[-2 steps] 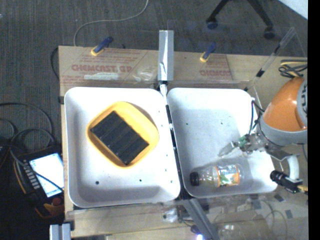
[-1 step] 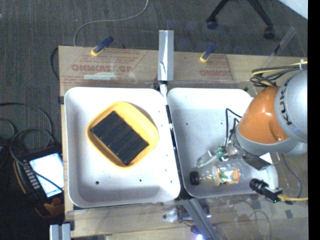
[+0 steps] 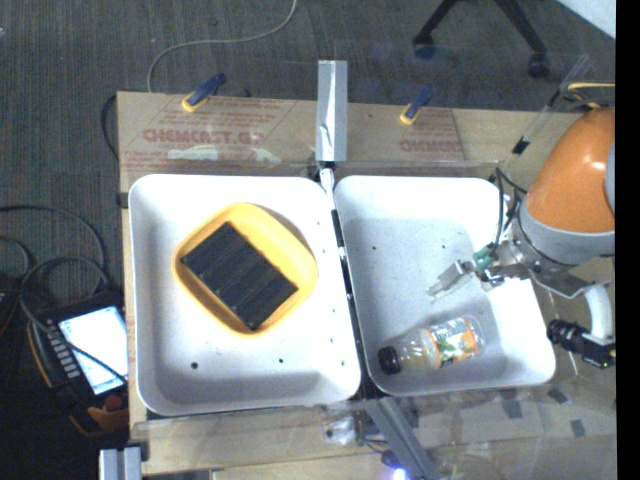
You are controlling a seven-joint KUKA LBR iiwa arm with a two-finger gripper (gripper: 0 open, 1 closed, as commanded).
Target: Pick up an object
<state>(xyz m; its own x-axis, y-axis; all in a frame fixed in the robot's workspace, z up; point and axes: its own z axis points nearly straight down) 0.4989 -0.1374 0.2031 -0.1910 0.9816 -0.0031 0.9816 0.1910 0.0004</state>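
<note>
While hanging over the right bin (image 3: 400, 223), close to its right wall, points leftward across the white floor: so much for the gripper (image 3: 456, 276). Sits at the end of the grey arm (image 3: 565, 238), below the orange band (image 3: 575, 173). Cannot tell released from clenched (too small, too pale against the white plastic). Cannot tell either about contact with the bin floor. Stands apart from the plastic bottle (image 3: 437, 346), with bare white floor between.

Lies on its side, that bottle, in the same right bin, along the near wall and below the gripper in the camera view. Shows a clear body, an orange-and-green label around the middle, and a dark cap at the left end, toward the bin's near left corner.

Over in the left bin (image 3: 160, 358), holds a yellow dish (image 3: 296, 243) near the middle, tilted diagonally, with a black ridged pad (image 3: 240, 273) resting inside. Beyond both bins, carries a cardboard sheet (image 3: 220, 133) pinned by two blue-and-yellow clamps (image 3: 203, 91). Between the bins at the far side, stands a metal bar (image 3: 331, 108).
</note>
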